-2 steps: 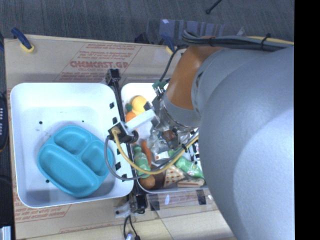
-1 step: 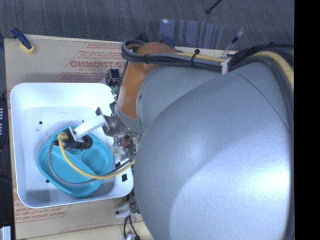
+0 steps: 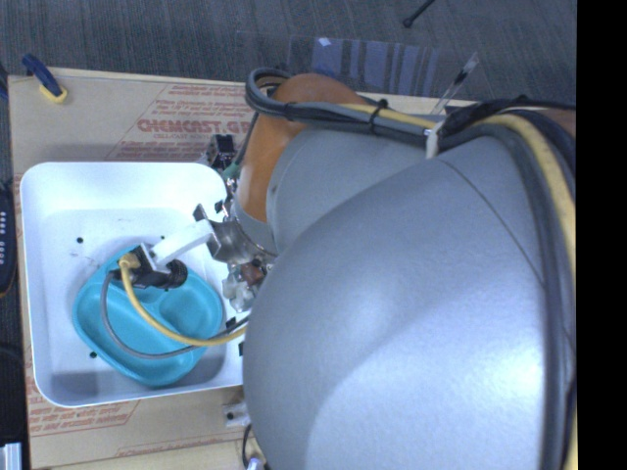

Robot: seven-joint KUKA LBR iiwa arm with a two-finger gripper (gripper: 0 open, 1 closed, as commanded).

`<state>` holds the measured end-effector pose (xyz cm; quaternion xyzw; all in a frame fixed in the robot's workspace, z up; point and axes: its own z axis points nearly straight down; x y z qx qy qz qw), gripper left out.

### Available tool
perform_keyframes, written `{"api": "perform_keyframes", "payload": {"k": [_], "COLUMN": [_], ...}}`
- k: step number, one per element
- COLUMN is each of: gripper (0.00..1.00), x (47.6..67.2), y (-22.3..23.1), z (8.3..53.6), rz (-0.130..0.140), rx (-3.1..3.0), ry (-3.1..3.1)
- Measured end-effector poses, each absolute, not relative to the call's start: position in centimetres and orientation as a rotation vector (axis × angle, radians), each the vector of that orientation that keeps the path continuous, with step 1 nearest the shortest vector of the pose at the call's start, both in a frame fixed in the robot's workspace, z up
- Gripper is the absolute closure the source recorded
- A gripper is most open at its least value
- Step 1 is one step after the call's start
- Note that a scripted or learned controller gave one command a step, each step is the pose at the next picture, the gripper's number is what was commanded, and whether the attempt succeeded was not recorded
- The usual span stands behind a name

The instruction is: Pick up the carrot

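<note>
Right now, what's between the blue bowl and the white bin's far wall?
Just bare floor, from the blue bowl to the far wall of the white bin, in the camera view.

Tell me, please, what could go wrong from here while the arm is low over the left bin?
1. The blue dish lies in the left bin, close to where the arm reaches in, so a descent may knock or catch it.
2. The arm covers the bin's right part, so a grasp there cannot be checked.

red print reading "chemcast" stands on the brown sheet [image 3: 118,91].
</note>
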<state>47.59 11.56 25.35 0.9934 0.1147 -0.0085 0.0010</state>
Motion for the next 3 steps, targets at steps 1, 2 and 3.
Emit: {"api": "perform_keyframes", "payload": {"k": [1,2,3], "gripper": [1.00,1.00,1.00], "x": [54.0,54.3,53.9], "y": [10.1,15.0,6.4], "z": [36.2,24.4,26.9], "rz": [-0.004,-0.035,-0.018], "rx": [3.084,3.108,2.985], "ry": [0.605,0.463,1.003]}}
